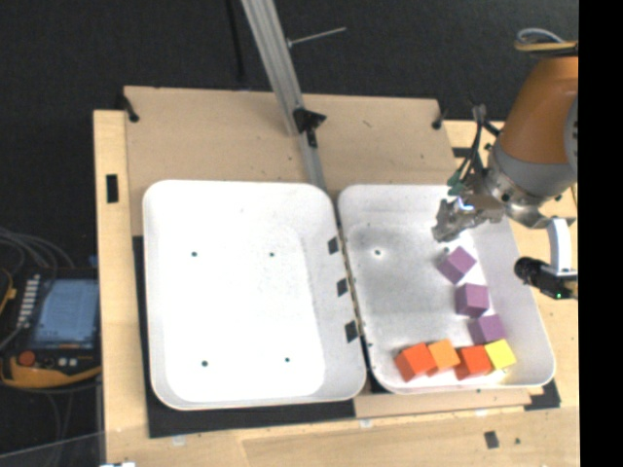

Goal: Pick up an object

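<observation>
Over the right bin, the gripper hovers above a purple block (opening unclear).

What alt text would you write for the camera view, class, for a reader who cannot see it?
A gripper hangs over the right bin, just above three purple blocks. Orange blocks and a yellow block line its near edge, beside the left bin.

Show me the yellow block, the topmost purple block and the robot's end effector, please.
small yellow foam cube [501, 355]: camera view, its top face.
topmost purple foam cube [457, 263]: camera view, its top face.
metal two-finger end effector [450, 224]: camera view, at its tip.
</observation>
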